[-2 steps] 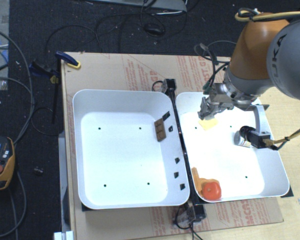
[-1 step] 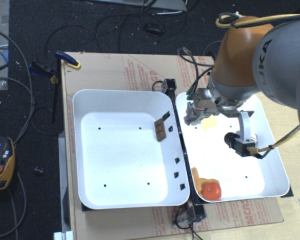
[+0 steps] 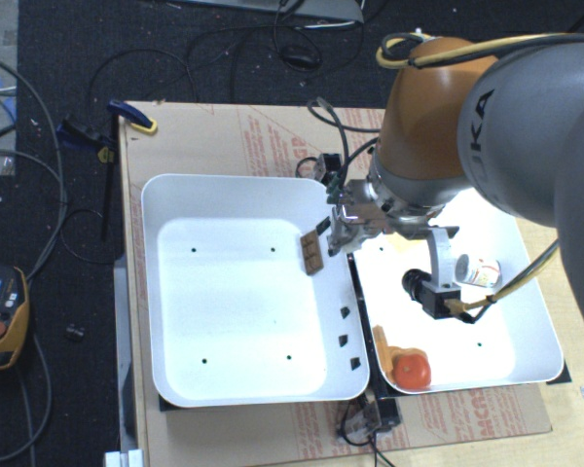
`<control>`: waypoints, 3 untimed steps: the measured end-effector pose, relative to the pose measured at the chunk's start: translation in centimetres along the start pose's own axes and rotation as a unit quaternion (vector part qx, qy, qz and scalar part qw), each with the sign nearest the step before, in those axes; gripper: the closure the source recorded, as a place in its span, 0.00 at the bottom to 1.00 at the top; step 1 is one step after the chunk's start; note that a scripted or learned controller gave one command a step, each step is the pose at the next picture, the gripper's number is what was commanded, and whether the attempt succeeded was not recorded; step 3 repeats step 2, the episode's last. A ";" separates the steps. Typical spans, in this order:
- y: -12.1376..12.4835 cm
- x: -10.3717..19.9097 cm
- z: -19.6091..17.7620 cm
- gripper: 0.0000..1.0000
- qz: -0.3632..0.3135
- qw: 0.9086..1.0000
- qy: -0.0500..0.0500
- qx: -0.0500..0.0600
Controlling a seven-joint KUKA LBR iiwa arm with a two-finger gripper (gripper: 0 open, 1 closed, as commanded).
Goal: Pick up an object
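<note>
Single camera, fixed high above surface, looking down at slant. Both white bins in frame: left bin, right bin. Arm enters from right, near lens, large. Dark floor beyond surface's far and left edges.

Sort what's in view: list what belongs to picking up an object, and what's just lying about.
For the job: pincer; small brown piece next to it, at the left bin's right edge; red round thing and white labelled container in the right bin.
Lying about: blue-and-yellow clamp at the bench corner; yellow-and-black device left of the bench; loose cables.
</note>
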State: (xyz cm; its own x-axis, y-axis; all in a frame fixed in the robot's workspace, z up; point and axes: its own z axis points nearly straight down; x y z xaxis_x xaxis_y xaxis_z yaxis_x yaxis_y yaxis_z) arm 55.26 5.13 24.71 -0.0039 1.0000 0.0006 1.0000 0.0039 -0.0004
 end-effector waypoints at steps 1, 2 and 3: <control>-1.6 4.2 1.5 1.00 0.001 1.000 0.000 0.001; -1.6 4.1 1.4 0.00 0.002 1.000 0.000 0.000; -1.6 4.1 1.4 0.00 0.002 1.000 0.000 0.000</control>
